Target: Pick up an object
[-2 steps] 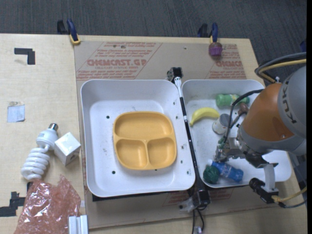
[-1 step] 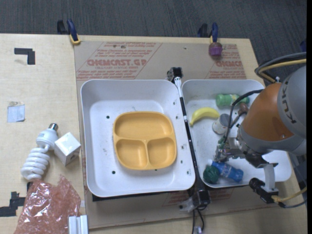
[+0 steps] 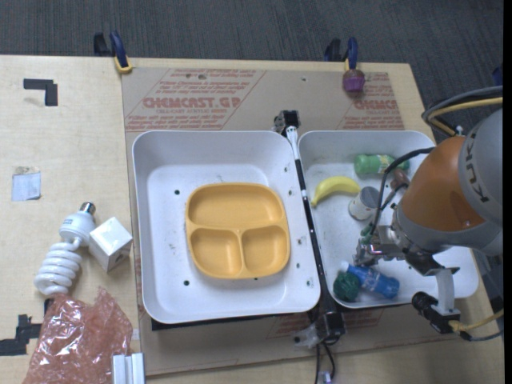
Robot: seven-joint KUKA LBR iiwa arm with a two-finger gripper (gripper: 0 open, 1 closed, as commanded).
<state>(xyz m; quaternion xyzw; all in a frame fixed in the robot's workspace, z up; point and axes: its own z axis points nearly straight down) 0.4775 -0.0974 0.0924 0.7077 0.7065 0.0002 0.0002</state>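
The right bin point(image 3: 352, 138) holds a yellow banana point(image 3: 336, 187), a green object point(image 3: 370, 164) at its back, a small grey-white cup point(image 3: 364, 205), and a blue bottle point(image 3: 378, 283) with a dark green end point(image 3: 347, 286) at the front. My gripper point(image 3: 368, 250) hangs low in this bin, just above the blue bottle and in front of the cup. The grey arm with its orange band point(image 3: 436, 194) covers the bin's right half. I see nothing held in the gripper.
A yellow divided plate point(image 3: 238, 230) lies in the left bin point(image 3: 160, 214). On the bench to the left are a spiral light bulb point(image 3: 62, 254), a white cube point(image 3: 110, 242) and a crumpled pink bag point(image 3: 76, 342). A purple object point(image 3: 354, 79) sits behind the right bin.
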